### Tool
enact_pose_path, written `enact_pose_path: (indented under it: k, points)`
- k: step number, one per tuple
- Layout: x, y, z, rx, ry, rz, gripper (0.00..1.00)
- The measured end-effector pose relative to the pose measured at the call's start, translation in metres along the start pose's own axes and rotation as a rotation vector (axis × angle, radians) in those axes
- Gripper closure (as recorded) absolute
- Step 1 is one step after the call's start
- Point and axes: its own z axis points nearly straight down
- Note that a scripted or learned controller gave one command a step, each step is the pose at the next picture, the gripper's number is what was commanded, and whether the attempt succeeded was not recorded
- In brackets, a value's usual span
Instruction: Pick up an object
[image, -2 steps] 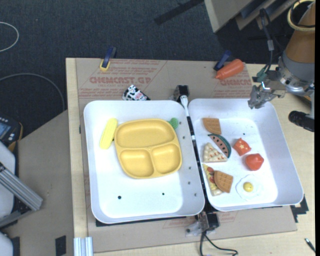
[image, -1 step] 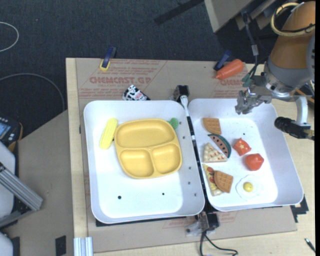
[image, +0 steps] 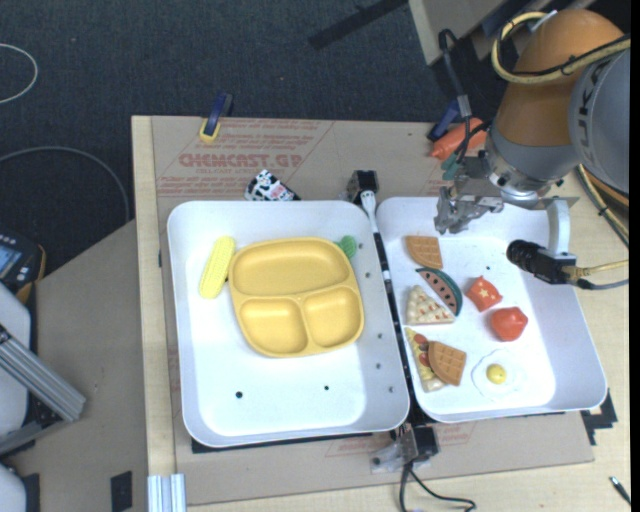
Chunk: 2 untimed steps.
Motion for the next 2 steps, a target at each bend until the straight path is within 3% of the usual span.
enact_pose_path:
  k: [1, 2]
  points:
    - [0.046, -0.015, 0.001, 0.0, 0.0, 0.001, 1.0]
    - [0.108, -0.014, -0.002, -0.004, -0.001, -0.001, 1.0]
